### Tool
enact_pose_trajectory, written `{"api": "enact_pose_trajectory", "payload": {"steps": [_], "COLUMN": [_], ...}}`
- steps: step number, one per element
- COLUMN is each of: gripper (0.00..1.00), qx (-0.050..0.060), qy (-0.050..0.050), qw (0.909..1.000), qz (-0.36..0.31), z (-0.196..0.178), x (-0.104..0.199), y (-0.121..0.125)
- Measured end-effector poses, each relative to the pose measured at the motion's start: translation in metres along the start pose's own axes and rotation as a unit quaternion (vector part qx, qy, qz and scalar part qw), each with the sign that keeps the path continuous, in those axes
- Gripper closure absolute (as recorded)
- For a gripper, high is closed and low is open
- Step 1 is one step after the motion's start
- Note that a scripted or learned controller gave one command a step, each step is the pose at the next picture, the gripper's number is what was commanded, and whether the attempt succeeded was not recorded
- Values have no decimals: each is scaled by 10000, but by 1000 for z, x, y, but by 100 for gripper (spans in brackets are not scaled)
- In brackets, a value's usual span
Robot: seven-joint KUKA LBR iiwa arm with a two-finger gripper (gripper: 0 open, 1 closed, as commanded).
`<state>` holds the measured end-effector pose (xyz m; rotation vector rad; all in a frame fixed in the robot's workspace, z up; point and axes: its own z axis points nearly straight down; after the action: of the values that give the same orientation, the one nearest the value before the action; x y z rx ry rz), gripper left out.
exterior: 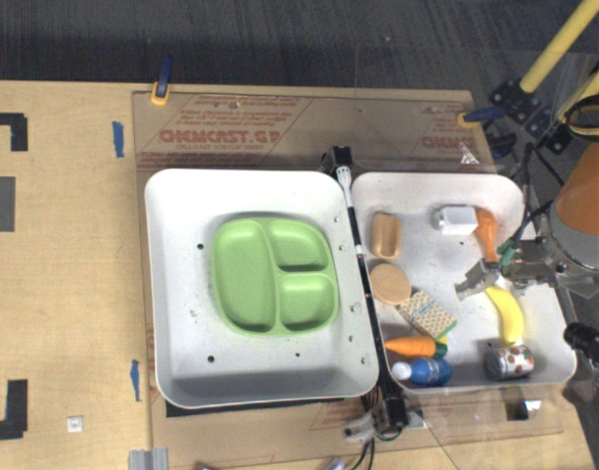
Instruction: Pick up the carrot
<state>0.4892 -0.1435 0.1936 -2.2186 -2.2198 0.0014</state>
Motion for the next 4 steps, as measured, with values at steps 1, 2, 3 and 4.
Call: {"api": "enact_pose_trajectory", "payload": {"steps": [1, 2, 3, 4], "gripper": [0, 0, 0, 0], "qx": [-2, -45, 6, -54], "qy": [-14, 21, 0, -16], "qw": [10000, 9963, 9993, 9984], "qz": [87, 854, 368, -569], "z": [74, 104, 100, -9], "x": [-49, -53, -42, 24], "y": [53, 110, 96, 69]}}
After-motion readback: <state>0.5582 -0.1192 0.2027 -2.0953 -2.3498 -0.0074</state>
